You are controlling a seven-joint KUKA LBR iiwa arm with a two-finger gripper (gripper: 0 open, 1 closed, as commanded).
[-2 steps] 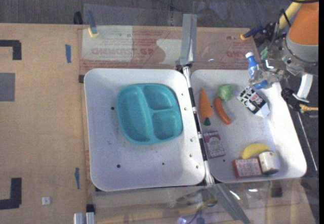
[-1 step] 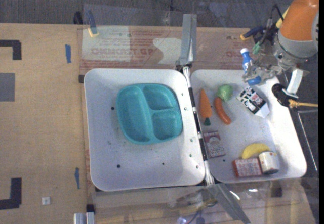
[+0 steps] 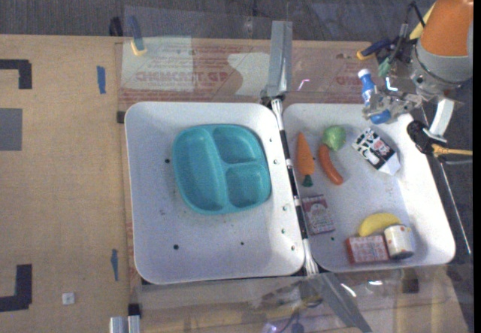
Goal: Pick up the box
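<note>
From above, the grey-and-orange arm's gripper [image 3: 382, 104] hovers at the right white bin's [image 3: 432, 196] far edge, whether shut or apart cannot be told. The black-and-white patterned box [image 3: 376, 149] lies just below it, near the far right corner. A teal divided plate [image 3: 222, 168] fills the left bin [image 3: 150, 234].
</note>
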